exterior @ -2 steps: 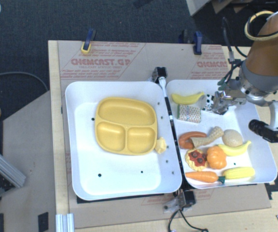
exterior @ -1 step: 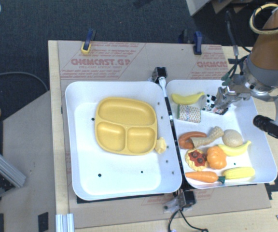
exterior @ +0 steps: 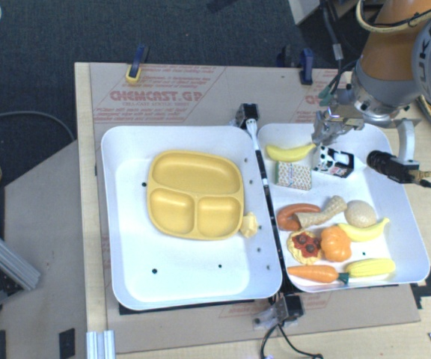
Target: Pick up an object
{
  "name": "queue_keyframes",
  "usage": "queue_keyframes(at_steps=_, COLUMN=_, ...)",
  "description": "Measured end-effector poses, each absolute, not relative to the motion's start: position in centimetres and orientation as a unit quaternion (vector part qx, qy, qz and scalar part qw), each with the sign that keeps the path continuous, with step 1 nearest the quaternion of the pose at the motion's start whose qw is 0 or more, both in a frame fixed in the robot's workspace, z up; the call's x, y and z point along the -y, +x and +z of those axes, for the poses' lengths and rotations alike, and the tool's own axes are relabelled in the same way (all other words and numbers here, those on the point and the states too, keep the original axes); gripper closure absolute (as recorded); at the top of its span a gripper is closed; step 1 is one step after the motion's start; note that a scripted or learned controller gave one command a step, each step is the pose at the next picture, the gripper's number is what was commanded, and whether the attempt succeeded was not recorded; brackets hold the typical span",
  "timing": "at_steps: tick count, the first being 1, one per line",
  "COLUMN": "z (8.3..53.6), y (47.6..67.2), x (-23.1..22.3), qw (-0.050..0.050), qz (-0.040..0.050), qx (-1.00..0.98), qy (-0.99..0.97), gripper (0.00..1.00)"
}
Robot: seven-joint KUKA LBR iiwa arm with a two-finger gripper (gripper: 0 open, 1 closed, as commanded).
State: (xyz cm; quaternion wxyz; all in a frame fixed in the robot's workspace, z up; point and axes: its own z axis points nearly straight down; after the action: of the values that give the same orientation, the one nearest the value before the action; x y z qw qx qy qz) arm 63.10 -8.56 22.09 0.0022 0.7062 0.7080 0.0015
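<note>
Your gripper (exterior: 325, 134) hangs over the far end of the right bin (exterior: 406, 223), just above the banana (exterior: 290, 152) and beside the black-and-white carton (exterior: 334, 161); how the jaws stand you cannot tell. Nothing looks lifted, so the pick remains ahead

Yellow divided plate (exterior: 195, 194) in white left bin (exterior: 126, 223); yellow banana (exterior: 290, 152), orange carrot (exterior: 313, 274), black-and-white spotted carton (exterior: 334, 161).

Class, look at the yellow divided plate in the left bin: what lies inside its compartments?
The yellow divided plate shows three bare yellow compartments with nothing lying in them. It sits in the left bin. What lies under the plate is covered.
</note>
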Motion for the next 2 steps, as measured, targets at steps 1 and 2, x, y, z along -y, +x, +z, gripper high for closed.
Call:
queue_keyframes(at_steps=1, z=21.8, y=66.0, x=8.2, qw=0.002, qz=0.0014, qx=-0.708, qy=0.706, gripper=1.0)
queue_keyframes(at_steps=2, z=22.8, y=66.2, x=8.9, qw=0.002, qz=0.0012, qx=-0.707, qy=0.707, gripper=1.0)
